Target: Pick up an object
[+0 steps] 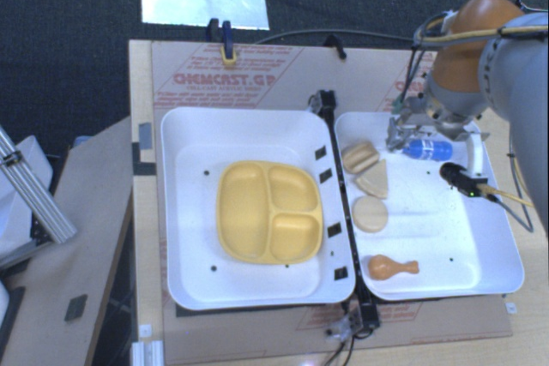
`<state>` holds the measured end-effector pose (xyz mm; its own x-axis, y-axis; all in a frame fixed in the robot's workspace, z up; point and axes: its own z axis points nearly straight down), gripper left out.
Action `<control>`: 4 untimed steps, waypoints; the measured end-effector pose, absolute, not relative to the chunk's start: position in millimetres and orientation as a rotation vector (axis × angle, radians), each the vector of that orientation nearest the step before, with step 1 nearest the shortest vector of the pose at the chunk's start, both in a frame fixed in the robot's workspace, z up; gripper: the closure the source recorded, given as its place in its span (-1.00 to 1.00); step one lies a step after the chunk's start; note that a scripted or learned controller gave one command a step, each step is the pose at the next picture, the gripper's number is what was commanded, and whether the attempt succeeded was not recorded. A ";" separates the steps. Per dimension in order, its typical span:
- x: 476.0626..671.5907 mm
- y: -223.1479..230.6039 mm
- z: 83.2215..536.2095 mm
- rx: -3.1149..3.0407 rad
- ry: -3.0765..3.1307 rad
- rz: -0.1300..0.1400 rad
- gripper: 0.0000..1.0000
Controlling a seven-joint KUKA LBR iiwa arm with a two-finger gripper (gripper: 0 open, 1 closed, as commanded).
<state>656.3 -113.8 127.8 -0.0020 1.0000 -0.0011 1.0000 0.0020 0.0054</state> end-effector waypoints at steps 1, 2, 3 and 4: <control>653.3 -122.9 180.8 2.218 2.220 0.004 1.00; 653.1 -116.4 227.2 2.213 2.223 0.006 1.00; 654.6 -116.5 281.9 2.212 2.222 0.007 1.00; 659.7 -65.0 280.5 2.210 2.229 0.004 1.00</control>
